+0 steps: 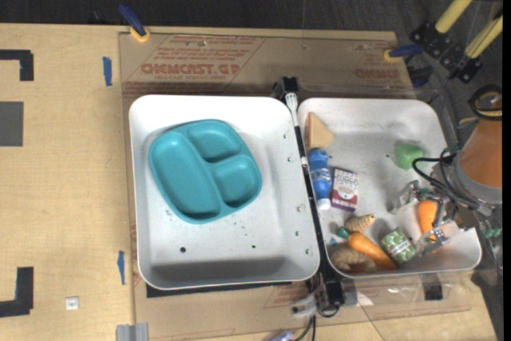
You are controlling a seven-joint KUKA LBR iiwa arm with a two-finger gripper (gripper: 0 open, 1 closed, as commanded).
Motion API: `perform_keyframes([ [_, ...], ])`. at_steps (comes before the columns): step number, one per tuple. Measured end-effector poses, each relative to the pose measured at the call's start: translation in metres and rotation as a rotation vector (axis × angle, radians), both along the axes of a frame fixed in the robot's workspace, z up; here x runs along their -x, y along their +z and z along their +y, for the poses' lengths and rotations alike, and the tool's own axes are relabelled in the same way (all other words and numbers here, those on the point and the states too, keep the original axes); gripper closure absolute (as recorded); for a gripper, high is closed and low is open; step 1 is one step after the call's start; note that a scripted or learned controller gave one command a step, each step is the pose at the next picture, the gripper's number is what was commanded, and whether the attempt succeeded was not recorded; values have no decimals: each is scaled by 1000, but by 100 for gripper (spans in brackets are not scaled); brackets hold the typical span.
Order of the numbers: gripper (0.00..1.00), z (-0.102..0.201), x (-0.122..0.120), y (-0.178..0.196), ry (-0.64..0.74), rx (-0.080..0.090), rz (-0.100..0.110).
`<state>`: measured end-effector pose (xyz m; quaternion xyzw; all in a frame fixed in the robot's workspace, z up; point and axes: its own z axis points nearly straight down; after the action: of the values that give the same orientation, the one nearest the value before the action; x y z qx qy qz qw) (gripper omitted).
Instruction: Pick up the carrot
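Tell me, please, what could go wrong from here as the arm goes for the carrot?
The carrot lies packed between a green can and a brownish item, so the tool may knock or grab a neighbour instead. Another orange piece sits right at the tool and could be taken by mistake. The bin wall nearby leaves little room.

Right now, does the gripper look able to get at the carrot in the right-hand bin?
Probably yes. The carrot lies uncovered near the front wall of the right bin, with the gripper close by. The green can crowding its end could complicate a clean grasp.
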<state>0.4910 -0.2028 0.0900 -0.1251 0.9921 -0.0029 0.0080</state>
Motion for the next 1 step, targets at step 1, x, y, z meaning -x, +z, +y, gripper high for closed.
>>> perform_keyframes([
  [1,100,1,-5,13,4,3,-13],
])
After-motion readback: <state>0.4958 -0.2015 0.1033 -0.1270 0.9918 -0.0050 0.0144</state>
